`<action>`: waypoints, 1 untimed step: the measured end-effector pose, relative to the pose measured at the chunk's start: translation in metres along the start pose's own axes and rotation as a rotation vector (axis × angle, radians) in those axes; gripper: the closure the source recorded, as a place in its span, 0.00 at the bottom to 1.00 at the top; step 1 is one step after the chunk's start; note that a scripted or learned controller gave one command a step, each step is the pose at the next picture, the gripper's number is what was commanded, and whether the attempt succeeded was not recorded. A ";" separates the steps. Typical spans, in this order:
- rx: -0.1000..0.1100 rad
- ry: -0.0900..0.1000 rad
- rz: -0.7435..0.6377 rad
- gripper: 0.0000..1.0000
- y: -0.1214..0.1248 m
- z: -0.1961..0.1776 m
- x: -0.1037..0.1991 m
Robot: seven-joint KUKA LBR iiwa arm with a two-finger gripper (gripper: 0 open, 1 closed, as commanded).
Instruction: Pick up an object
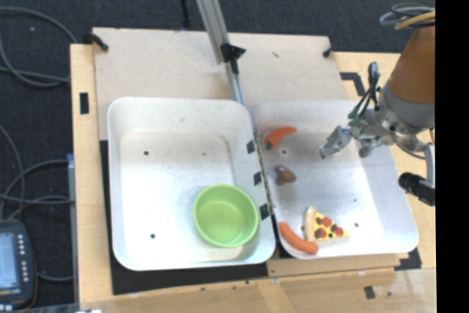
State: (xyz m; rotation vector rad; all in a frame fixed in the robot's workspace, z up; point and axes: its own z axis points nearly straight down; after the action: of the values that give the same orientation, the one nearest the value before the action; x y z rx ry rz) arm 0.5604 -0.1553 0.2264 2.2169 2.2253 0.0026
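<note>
Two shallow white bins sit side by side on a pale wooden bench [168, 62], their inner walls touching along the middle.

Left bin [146, 157]: one item. A light green bowl [226, 214], upright, sits near the bin's front right corner, close to the wall shared with the other bin.

Right bin [381, 194]: four items, all toward its left half.
- Orange curved piece [279, 135], carrot-like, near the back left corner, just beside the dividing wall.
- Small brown lump [285, 174], near the left wall about midway along it, apart from the orange piece behind it.
- Toy pizza slice [323, 226], yellow with red dots, near the front edge.
- Orange-red sausage shape [297, 237], at the front left corner, lying slantwise just beside the pizza slice, possibly touching it.

Arm: grey with an orange band [418, 73], entering over the right bin's right edge. The gripper [346, 143] hangs above the back right part of the right bin, over bare floor. Its fingers look spread, one grey finger [332, 142] pointing left toward the bin's middle; nothing lies between them. The gripper stands well apart from all four items.

Other: a slanted aluminium bar [207, 0] runs from the back down to the bench's back edge, ending above the seam between the bins. Dark carpet with cables surrounds the bench.
</note>
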 end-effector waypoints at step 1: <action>0.000 0.000 0.001 0.00 0.000 0.000 0.000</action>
State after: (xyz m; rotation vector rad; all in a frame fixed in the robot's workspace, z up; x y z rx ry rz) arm 0.5604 -0.1555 0.2265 2.2180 2.2240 0.0033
